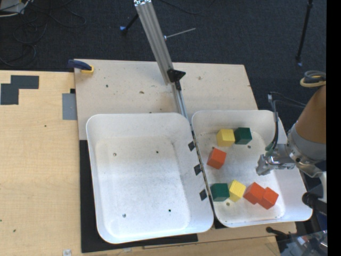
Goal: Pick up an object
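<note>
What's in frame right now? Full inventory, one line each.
yellow blocks: 2, one at the right bin's far side, one near its front
green blocks: 2, one beside the far yellow, one beside the front yellow
orange blocks: 3, one mid-bin, two touching at the front right
bins: 2, white, left and right
metal rail: 1, silver, slanting behind the bins
arm: 1, grey and orange, end effector above the right bin

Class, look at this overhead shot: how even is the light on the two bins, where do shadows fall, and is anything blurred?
Camera view: light is soft and even; the left bin is bright white, without harsh glare. The blocks in the right bin cast only faint shadows. The floor behind the bench is dark. The gripper and arm look slightly soft; block edges, like the orange block, stay fairly crisp.
</note>
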